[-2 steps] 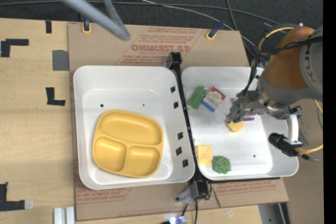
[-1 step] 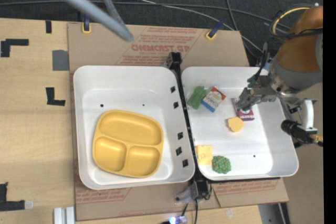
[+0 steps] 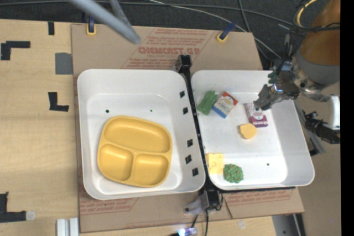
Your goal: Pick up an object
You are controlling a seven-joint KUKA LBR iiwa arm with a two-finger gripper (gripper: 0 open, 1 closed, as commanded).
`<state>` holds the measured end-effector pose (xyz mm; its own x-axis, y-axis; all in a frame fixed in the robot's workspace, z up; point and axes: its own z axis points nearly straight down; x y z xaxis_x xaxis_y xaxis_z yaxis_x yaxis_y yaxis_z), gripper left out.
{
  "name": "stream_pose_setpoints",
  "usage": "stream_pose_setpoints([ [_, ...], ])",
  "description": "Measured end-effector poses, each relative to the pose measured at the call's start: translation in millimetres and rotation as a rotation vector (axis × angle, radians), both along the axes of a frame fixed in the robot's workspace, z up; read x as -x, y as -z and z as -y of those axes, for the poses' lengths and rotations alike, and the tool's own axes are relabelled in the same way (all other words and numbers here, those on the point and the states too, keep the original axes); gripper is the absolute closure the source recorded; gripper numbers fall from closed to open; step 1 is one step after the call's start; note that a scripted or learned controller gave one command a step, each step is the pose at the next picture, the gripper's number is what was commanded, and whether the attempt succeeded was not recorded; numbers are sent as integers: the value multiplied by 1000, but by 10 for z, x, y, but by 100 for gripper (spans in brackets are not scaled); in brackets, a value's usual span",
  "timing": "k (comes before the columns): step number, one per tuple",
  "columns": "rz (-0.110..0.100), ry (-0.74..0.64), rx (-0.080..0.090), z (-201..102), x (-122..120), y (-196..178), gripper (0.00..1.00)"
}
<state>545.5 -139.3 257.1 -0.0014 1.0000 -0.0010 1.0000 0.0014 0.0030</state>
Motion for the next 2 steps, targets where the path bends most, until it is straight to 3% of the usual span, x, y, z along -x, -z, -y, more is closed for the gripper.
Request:
stream_pose_setpoints([
  [2,-4,-5,-2,-1050,-213,119,100],
])
